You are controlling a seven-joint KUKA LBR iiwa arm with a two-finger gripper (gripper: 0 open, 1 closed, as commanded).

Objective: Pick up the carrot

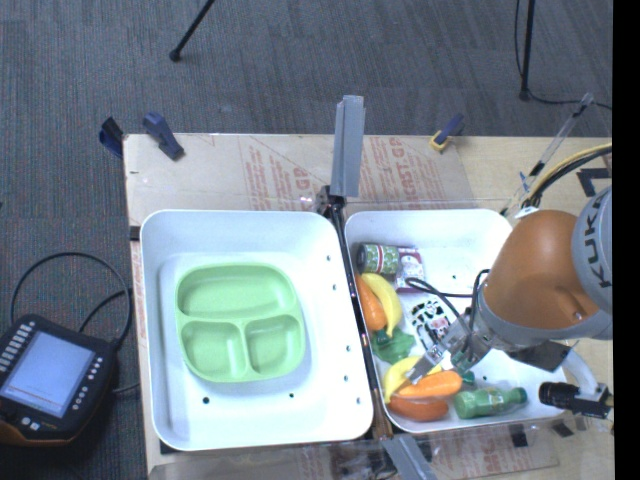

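While down over the near end of the right-hand shallow white bin (500, 223), gripper (441, 360) at the thick end of the long orange plastic carrot (432, 384). Carrot lying crosswise near the front wall, slightly tilted, pressed on top of a rounder orange-red piece (420, 407) beneath it. Green plastic bottle on its side (489, 401) just beside the carrot's right end. Pale yellow curved piece (398, 376) touching its left end.

Pincer state: cannot tell. Tips blurred against the carrot; contact likely but not confirmed, no clear sight of carrot between them.

Risks, as judged:
- Crowding. Carrot wedged among neighbours; a lift could drag the yellow piece or the orange-red one along, or tip the bottle.
- Off-centre hold. Grip looks near one end, so the carrot could swing or slip out on the way up.
- Smooth tapered plastic; likely to squirt sideways under a squeeze.
- Closing on the wrong item, given orange things stacked together.

Further back in the same bin: black-and-white patterned item (430, 318), dark green lumpy toy (394, 346), yellow banana over an orange fruit (378, 303), green-labelled can on its side (382, 258) near the far wall.

Arm (545, 278) reaching in from the right, bulky orange-brown wrist section hanging above the bin, tool angled down and leftward.

Left bin (240, 223): light green divided plate (240, 320).
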